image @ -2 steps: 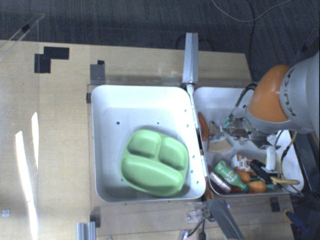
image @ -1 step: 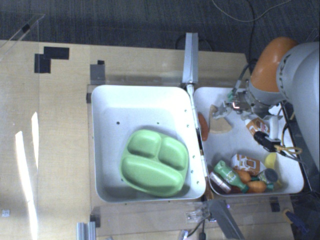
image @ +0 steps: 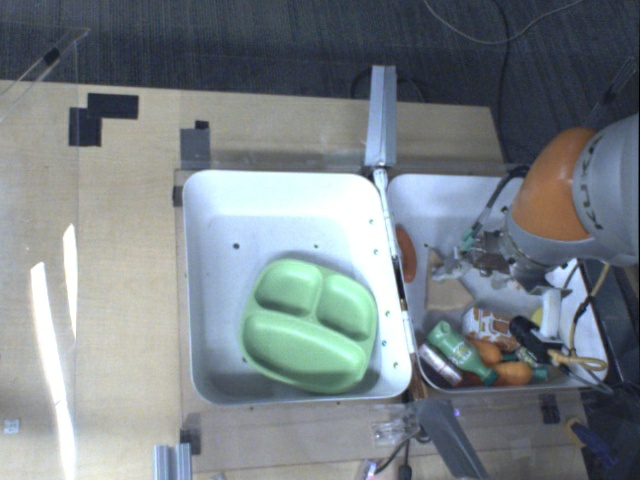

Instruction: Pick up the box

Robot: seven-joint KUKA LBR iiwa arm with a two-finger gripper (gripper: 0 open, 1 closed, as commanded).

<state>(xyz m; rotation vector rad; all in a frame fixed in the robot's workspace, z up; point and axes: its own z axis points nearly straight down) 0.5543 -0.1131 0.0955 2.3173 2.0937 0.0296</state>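
In the right bin [image: 440, 193], a flat tan box [image: 446, 291] lies near the middle. My gripper [image: 468, 258] hangs just above its upper right corner, low in the bin, at the end of the grey arm with the orange band [image: 558, 198]. I cannot make out whether it touches the box. Part of the box is hidden under the gripper.
A small white and orange carton [image: 487, 322], a green bottle [image: 455, 346] and orange pieces [image: 503, 370] crowd the right bin's front. A red-orange thing [image: 405, 253] lies against the wall between the bins. The left bin [image: 215, 218] holds a green compartment tray [image: 310, 323].
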